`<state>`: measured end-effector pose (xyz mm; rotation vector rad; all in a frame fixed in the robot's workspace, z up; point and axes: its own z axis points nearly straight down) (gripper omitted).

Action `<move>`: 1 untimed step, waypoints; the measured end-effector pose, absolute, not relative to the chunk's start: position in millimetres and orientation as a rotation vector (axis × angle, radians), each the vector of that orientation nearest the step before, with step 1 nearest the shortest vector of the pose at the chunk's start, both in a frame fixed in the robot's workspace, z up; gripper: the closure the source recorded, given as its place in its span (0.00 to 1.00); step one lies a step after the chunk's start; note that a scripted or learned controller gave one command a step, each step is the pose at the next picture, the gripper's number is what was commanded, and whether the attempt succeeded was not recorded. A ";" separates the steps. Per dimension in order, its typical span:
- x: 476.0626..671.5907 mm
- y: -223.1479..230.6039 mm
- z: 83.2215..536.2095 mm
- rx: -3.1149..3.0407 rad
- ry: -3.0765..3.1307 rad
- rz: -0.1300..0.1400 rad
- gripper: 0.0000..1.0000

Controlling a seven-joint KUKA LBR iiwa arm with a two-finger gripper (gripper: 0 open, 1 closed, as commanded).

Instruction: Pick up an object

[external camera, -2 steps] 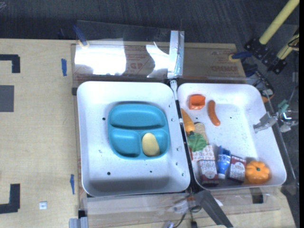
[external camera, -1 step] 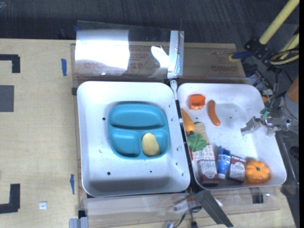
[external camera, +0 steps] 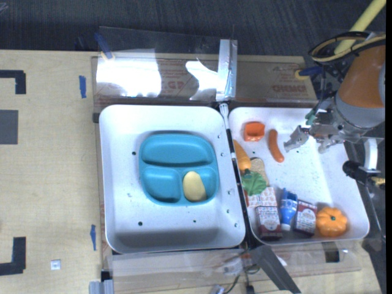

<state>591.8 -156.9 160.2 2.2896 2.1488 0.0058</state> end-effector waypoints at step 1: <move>630.0 -111.5 87.3 2.107 2.324 0.004 0.00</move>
